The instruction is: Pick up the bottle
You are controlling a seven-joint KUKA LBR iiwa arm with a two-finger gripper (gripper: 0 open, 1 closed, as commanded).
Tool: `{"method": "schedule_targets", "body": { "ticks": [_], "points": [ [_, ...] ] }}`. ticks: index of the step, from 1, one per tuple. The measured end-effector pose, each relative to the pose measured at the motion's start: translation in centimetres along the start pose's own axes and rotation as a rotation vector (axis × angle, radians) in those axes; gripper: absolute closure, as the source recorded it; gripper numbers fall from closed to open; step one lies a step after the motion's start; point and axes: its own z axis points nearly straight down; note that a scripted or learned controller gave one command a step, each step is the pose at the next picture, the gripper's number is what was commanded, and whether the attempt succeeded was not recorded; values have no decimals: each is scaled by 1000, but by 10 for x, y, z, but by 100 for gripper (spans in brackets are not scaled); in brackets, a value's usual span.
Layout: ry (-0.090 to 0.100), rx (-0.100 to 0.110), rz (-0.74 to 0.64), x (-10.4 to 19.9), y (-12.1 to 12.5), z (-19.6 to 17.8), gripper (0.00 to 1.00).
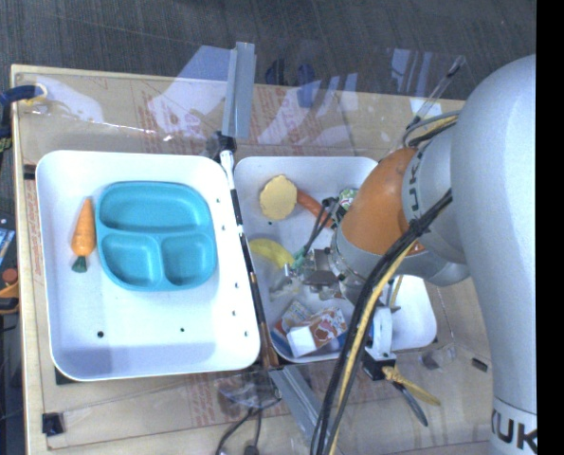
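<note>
I see the arm [424, 207] reaching down into the right bin [357, 167], its hand [312, 271] low among the clutter there.

I cannot tell the hand's state. What I take for the bottle [312, 334], white with a red label, lies on its side by the right bin's near edge, just beside the hand. A yellow disc [278, 197] sits by the far edge, a banana [270, 251] by the left wall. In the left bin [63, 320], a teal divided tray [158, 232] and a carrot [83, 231].

Dark carpet floor [92, 17] surrounds the wooden bench [120, 98].
</note>
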Motion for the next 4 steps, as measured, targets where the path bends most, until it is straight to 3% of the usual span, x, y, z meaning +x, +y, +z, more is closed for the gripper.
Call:
{"method": "schedule_targets", "body": {
  "ticks": [1,2,3,4],
  "points": [
    [1,5,-2,0,-1,-8,100],
    [1,5,-4,0,-1,-8,0],
    [-1,-8,-37,11,28,19,0],
    [-5,-12,-51,13,8,17,0]
  ]
}}
